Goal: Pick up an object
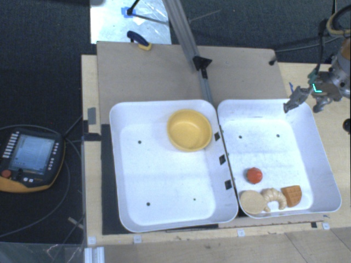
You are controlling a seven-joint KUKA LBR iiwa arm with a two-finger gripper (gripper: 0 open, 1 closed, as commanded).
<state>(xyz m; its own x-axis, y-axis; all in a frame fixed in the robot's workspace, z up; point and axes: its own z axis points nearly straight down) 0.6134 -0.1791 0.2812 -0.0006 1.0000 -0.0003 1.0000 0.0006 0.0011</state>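
Camera view: claw (306, 98) sits at upper right of frame, just over the top right corner of the right bin (307, 126), at the rim. Its two fingers are spread apart w/ nothing between them; one dark finger (296, 98) points down-left toward the bin edge, the other is further right, near the frame edge. Small teal light on the wrist above them. Arm mostly cut off by the frame's right side.

Right bin, lower part: red ball (254, 175) alone, approx. centre-left of the bin floor. Below it, along the bottom wall, three things in a row: round cream disc (252, 201) at left, pale bread-like piece (273, 197) in the middle touching the disc, and a brown wedge (292, 195) at right touching the bread piece. All well apart from the claw. Upper part of this bin's floor shows only small dark dots.

Left bin (131, 169): yellow bowl (189, 129) upright, in its upper right corner, near the divide btw. bins.

Both bins rest on the desk (164, 70), a brown board behind them. A grey pole (184, 26) slants from top centre down to the bins' shared top edge. Orange-edged control pad (30, 158) w/ screen lies on dark floor at left of frame.
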